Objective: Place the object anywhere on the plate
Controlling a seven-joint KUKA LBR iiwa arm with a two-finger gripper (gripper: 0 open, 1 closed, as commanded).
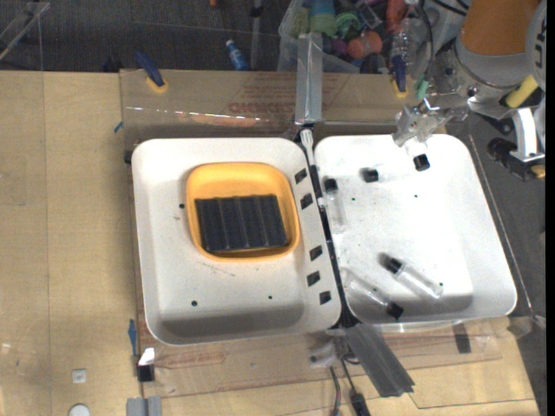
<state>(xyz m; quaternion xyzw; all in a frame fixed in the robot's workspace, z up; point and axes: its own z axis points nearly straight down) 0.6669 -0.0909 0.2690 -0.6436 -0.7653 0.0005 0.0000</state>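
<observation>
No text can be read for certain. Faint reddish print runs across the clear sheet (227, 104) lying on the cardboard (208, 94) behind the left bin (160, 232), too blurred and washed out by glare to make out any word.
</observation>
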